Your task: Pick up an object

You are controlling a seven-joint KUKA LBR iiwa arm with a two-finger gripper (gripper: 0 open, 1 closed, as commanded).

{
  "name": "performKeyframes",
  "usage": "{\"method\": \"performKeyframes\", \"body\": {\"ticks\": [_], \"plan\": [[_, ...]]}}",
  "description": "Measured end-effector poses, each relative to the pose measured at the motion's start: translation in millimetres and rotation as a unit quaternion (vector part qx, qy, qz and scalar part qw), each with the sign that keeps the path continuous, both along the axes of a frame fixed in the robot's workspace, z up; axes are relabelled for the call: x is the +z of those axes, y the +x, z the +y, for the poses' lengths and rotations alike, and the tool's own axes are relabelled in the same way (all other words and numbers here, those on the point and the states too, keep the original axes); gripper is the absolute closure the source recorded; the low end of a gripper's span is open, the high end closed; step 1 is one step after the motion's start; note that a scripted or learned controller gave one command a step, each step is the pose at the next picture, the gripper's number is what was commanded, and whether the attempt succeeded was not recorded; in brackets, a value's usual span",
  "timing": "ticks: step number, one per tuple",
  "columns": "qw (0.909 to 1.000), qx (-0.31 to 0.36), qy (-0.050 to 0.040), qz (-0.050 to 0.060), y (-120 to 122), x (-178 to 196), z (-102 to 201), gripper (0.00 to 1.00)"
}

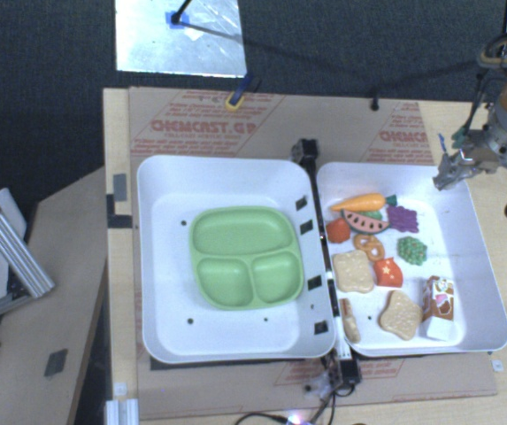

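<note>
Camera view is looking down on a counter (76,237) carrying two white bins side by side. The gripper (452,171) is hanging above the far right corner of the right bin (474,228), well apart from the toy food lying in it, and nothing is sitting between its jaws; whether the jaws are open or closed cannot be told at this size.

The candidates for picking are all lying in the right bin: a carrot (359,203), a watermelon slice (365,220), a purple grape bunch (402,218), a tomato (338,231), a pretzel (369,247), a broccoli floret (412,250), two bread slices (353,272) and a small carton (439,306). The left bin (226,180) is holding a green divided plate (241,257).

The pieces are crowding one another, so a descent is likely to be nudging a neighbour or closing on two at once, and flat bread may be slipping out.

Red lettering on the board under the bins is reading "CHEMCAST GP" (204,125).
</note>
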State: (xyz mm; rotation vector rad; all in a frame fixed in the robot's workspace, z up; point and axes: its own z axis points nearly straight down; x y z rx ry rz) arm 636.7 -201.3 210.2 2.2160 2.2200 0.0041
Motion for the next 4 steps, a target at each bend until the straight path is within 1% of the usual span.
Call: {"method": "performKeyframes", "body": {"ticks": [1, 2, 3, 4], "plan": [[1.0000, 0.001, 0.0001, 0.000, 1.1, 15.4, -0.2, 1.00], [1.0000, 0.002, 0.0009, 0.003, -23.2, 15.1, 33.5, 1.00], [1.0000, 0.003, 0.0015, 0.003, -47.0, 19.9, 77.2, 1.00], [1.0000, 0.003, 0.0016, 0.003, -86.1, 25.0, 107.9, 1.00]]}}
